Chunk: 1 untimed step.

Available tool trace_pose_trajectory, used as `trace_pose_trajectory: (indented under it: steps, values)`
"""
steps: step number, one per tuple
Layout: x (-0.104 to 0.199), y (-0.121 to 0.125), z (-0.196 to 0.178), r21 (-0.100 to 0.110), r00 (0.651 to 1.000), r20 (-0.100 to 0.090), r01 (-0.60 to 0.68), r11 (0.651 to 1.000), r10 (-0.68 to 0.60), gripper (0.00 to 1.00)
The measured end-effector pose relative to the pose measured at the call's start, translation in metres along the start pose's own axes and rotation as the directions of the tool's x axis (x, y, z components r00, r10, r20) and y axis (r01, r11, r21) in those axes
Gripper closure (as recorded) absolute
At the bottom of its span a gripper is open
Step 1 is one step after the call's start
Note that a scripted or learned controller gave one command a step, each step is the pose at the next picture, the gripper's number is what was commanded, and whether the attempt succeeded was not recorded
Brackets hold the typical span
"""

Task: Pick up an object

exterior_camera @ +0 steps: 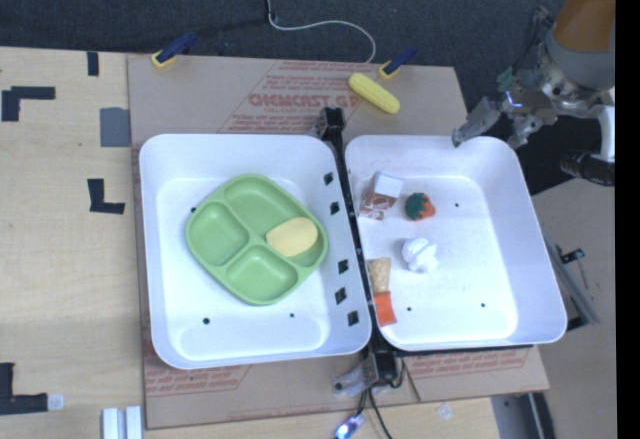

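So the arm's two-finger gripper point(487, 125) hangs past the far right corner of the right-hand shallow white bin point(520, 227), its fingers spread apart with nothing between them. Nothing is picked yet, and the likeliest thing to take, I'd judge, is the small red and green toy vegetable point(420, 206) sitting in the far half of that bin, near its left wall. It looks light and fairly firm, rounded enough to slip, so a squeeze across its middle seems the safest hold. Just beside it toward the divider lies a small white and brown box point(380, 195), stiff and flat-sided. Nearer the bin's centre sits a crumpled white lump point(419, 254), probably soft. Along the left wall toward the near edge lies a thin tan and orange strip point(381, 289), flat and awkward to pinch. The left-hand white bin point(170, 247) carries a green plastic tray with compartments point(240, 232); a pale yellow oval piece point(293, 236) rests in its right compartment. Beyond the bins, on the cardboard sheet point(250, 97), lies a yellow banana-shaped toy point(374, 94)
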<state>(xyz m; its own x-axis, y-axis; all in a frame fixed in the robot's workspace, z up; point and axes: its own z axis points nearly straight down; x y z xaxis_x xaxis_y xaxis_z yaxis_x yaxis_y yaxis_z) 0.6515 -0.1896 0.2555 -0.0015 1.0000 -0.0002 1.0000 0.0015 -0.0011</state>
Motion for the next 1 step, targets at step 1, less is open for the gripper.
trace_pose_trajectory:
  steps: [1]
  values:
    - [0.1079, -0.0152, 0.0753, 0.006, 1.000, -0.003, 0.006, 1.000, -0.006, 0.00]
